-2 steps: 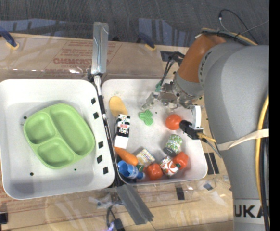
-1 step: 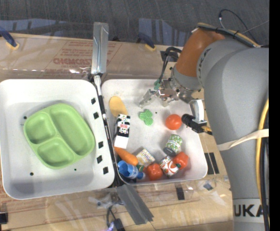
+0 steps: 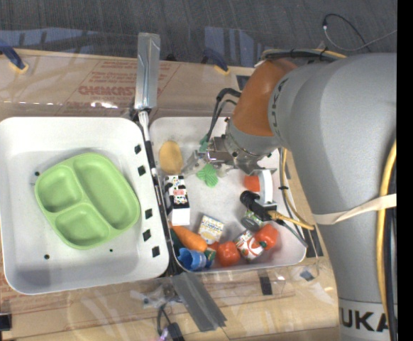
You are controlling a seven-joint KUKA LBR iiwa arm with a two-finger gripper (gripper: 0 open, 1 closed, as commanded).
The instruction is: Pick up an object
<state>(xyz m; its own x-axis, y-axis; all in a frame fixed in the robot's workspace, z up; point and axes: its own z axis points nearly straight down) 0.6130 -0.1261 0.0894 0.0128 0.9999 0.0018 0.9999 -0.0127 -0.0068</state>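
The gripper (image 3: 208, 160) hangs low over the right bin (image 3: 288, 258), at about ten o'clock from that bin's middle, reaching in from the big grey arm (image 3: 334, 133) whose orange band (image 3: 256, 98) sits just above the wrist. I cannot tell whether its fingers are open or closed; the metal parts and cables blur together there. A small green toy (image 3: 208, 175) lies right under the tip, touching it or nearly so, and nothing can be seen gripped.

Other things in the right bin: a yellow egg-shaped piece (image 3: 169, 155) at nine o'clock from the gripper, near the bin's left wall; a black-and-white carton (image 3: 177, 192) at seven o'clock from it; a small yellow and white packet (image 3: 211, 227) toward six o'clock. Along the bin's near edge lie a carrot (image 3: 189, 239), a blue cup (image 3: 191, 260), a red-orange tomato-like piece (image 3: 228, 253) and a red and white can (image 3: 250, 247), close together and partly touching. An orange piece (image 3: 251, 183) shows at four o'clock from the gripper, half hidden by the wrist.

The left bin (image 3: 15, 261) holds a green divided plate (image 3: 86, 199) with three compartments, lying flat near its middle. Both bins sit side by side on a brown bench (image 3: 64, 84) covered with clear plastic sheeting; a grey metal bar (image 3: 147, 69) stands at twelve o'clock between them, over dark carpet (image 3: 86, 6) beyond.
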